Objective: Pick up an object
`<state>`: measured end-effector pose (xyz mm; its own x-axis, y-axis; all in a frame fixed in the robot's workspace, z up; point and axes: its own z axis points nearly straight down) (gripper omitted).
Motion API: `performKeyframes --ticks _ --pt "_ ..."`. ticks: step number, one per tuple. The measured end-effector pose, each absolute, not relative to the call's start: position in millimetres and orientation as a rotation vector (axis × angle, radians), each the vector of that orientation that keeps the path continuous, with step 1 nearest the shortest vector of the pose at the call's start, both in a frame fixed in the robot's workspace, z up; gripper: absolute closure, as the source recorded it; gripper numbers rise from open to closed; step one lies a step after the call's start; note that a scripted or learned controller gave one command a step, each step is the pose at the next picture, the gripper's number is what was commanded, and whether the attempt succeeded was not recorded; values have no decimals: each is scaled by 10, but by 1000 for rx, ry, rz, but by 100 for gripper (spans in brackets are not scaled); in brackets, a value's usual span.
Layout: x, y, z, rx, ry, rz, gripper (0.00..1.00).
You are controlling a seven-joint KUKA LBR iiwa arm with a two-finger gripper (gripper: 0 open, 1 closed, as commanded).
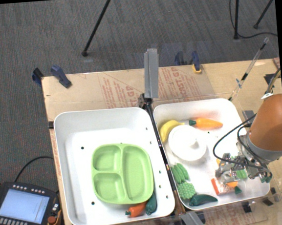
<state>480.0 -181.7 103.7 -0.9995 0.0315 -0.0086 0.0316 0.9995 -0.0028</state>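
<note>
near the front edge of the right bin (228,104) the gripper (231,175) hangs low over small orange and green toys (229,186); i cannot tell its grip. green divided plate (122,173) fills the left bin (70,140).

The arm (272,127) hides part of the right bin's (229,107) corner.

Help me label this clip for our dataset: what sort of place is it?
Most likely a robotics lab test bench. Two white bins of toy food sit on a board held by clamps, tripod legs stand on carpet, and a teach pendant lies beside it.
</note>
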Motion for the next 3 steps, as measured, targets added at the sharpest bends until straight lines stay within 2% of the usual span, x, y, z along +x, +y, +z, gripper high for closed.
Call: performKeyframes --ticks 1,2,3 --pt "4817 -1445 965 -149 3119 -16 100" --pt "4829 -1417 952 -154 3115 -9 0" --pt "4811 -1407 1040 -157 3126 -4 100"
